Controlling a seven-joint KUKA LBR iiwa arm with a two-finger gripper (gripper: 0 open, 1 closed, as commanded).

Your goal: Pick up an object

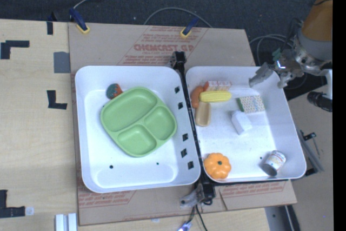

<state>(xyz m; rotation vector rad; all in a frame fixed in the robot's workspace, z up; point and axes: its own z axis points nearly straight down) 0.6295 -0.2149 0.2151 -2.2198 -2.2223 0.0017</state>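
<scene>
Over right bin's far right rim: pincer, finger state cannot tell, nothing visibly held. In bin: corn cob, white block, pumpkin, can.

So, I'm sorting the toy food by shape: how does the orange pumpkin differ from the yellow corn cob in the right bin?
The round orange plastic pumpkin is squat and ribbed, while the yellow plastic corn cob is long and slim, lying crosswise. The pumpkin sits alone at the white right bin's near-left corner; the corn cob lies at the far side, crowded among other items. Both rest in the same bin.
</scene>
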